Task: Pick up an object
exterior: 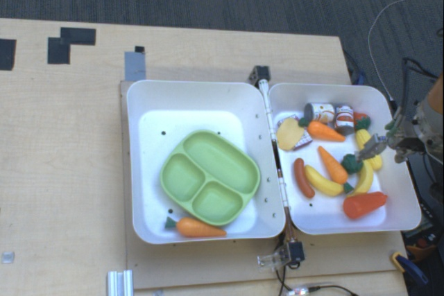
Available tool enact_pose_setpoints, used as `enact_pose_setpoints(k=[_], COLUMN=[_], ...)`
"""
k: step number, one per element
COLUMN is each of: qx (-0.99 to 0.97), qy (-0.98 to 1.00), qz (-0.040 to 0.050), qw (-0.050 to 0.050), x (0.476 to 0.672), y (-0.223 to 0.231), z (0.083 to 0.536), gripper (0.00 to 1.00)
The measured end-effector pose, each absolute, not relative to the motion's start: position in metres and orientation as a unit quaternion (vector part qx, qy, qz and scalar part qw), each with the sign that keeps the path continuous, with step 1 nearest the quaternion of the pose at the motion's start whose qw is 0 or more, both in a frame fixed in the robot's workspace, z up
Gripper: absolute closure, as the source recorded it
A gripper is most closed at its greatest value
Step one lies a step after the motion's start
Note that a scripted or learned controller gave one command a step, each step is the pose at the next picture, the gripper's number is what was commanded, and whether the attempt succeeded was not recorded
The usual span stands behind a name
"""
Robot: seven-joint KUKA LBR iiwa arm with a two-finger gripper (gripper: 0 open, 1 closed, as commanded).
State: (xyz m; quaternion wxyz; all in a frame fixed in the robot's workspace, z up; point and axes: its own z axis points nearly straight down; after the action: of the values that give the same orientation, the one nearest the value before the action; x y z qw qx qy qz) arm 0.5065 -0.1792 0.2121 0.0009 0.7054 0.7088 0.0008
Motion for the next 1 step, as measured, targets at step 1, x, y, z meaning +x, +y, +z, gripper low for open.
enact_pose_setpoints(k=[1], qx=[0.706], qy=[0.709], qz=[0.0006], qw=[0.000], x=[0.5251], y=[-0.1233], z=[0.0936], gripper=[0.00])
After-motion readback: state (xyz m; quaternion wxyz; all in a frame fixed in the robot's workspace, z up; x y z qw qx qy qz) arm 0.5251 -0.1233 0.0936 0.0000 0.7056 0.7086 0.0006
